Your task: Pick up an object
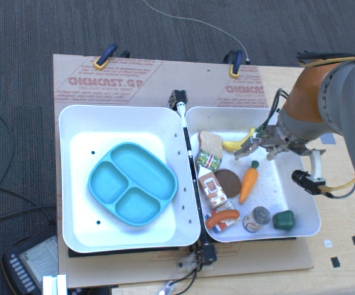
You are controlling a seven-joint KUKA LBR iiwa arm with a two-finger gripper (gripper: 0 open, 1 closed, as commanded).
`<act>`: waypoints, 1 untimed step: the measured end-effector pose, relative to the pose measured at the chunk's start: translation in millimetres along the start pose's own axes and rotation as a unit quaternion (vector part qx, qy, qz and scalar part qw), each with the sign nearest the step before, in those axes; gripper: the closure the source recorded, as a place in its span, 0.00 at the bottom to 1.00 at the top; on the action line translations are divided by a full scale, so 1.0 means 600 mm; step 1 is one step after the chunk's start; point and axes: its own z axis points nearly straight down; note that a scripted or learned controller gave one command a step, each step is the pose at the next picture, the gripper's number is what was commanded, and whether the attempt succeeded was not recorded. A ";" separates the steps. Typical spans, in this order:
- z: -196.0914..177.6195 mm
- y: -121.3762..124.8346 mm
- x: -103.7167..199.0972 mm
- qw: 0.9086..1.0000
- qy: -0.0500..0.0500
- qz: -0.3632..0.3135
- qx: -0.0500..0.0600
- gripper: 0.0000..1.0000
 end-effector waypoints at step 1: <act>0.016 -0.082 0.063 1.000 -0.001 0.001 -0.001 0.00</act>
